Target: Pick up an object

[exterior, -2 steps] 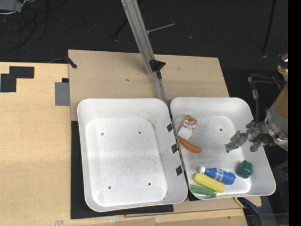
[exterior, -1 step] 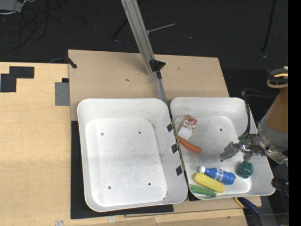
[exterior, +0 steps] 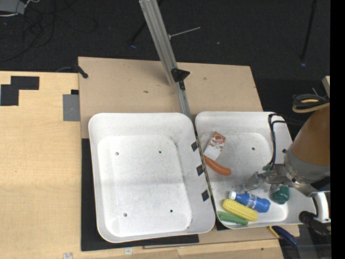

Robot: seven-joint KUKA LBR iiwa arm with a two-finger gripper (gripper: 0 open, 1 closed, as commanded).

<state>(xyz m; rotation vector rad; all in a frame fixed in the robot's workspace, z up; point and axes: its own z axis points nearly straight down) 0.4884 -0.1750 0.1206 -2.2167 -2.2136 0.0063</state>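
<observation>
The right bin (exterior: 237,124) holds several small things. A white and red packet (exterior: 215,143) lies near its left wall, with an orange sausage-shaped piece (exterior: 218,168) just below it. Along the front wall lie a blue bottle (exterior: 251,200), a yellow corn cob (exterior: 240,210) and a green piece (exterior: 234,218). A teal object (exterior: 280,194) sits at the front right. My gripper (exterior: 257,181) hangs low over the bin, right of the orange piece and just above the blue bottle. Nothing visibly sits in it.
The left bin (exterior: 141,174) adjoins the right one, with black clips (exterior: 200,170) along the shared wall. A slanted metal rail (exterior: 163,42) reaches in from the back. The arm's orange band (exterior: 317,139) overhangs the right bin's right edge.
</observation>
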